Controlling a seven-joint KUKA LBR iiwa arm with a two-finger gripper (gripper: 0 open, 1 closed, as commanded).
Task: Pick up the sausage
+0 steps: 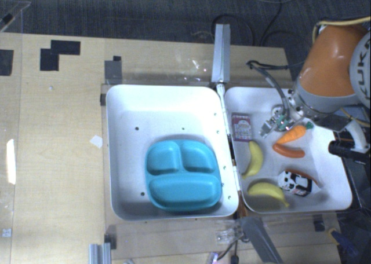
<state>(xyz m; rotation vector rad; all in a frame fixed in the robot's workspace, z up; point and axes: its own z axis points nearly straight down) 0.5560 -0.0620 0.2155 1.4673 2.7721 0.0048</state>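
One sausage [288,151] lies in the right bin [342,199], just below the claw [278,123]; I cannot tell the claw's state. Touching the sausage's upper side is a carrot [291,134]; bananas [253,158] lie left of it.

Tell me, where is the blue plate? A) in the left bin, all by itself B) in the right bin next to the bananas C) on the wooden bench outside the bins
A: the blue plate sits in the left bin, while the bananas, the carrot and the sausage lie in the right bin.
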